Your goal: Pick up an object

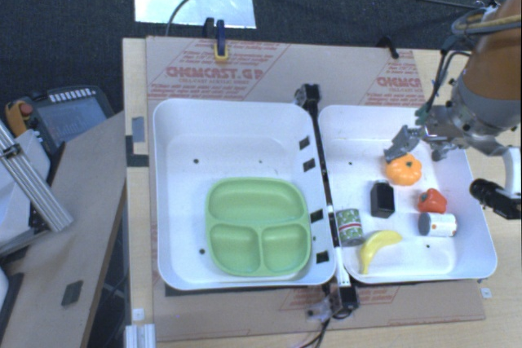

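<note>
The right bin (359, 134) holds several small objects. An orange fruit (404, 170) lies near its middle, and my gripper (401, 145) hangs just above and behind it, at its upper left edge. Nothing shows held in the gripper. A black block (382, 199) sits below the orange fruit. To the right lie a red pepper (432, 200) and a white cylinder with a grey cap (438, 225). A yellow banana (377, 246) and a small green can (349, 226) rest near the bin's front left corner.
The left bin (204, 134) holds a green divided plate (258, 226) at its front. A black divider (320, 175) with clips runs between the bins. The grey arm with its orange band (489, 69) comes in over the right bin's far right side.
</note>
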Robot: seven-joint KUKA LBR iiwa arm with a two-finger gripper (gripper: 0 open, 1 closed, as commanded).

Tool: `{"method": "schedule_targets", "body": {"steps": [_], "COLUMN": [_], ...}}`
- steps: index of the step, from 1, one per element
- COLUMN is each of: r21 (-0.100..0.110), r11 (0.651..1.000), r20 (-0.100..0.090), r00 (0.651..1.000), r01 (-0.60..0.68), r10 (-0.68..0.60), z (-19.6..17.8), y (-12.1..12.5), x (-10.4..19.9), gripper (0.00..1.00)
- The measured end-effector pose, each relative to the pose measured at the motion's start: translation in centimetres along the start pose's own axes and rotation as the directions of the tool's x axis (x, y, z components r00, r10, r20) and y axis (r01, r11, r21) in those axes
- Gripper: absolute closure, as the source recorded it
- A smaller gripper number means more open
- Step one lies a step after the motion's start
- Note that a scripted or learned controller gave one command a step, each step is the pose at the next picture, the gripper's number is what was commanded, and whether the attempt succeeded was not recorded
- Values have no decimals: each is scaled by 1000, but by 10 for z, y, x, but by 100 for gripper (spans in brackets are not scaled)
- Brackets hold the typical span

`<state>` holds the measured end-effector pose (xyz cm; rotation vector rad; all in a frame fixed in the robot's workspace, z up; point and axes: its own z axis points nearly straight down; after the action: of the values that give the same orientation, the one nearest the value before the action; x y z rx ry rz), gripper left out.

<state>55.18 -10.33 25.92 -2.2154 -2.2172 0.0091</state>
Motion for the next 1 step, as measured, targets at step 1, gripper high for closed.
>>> {"method": "schedule_targets", "body": {"steps": [1], "r21": [-11], "r11": [1000], "r20": [2], "r00": [1000], "r01": [2], "r10": [-2], "z": [-5], "y": [2], "x": [0], "gripper": [0]}}
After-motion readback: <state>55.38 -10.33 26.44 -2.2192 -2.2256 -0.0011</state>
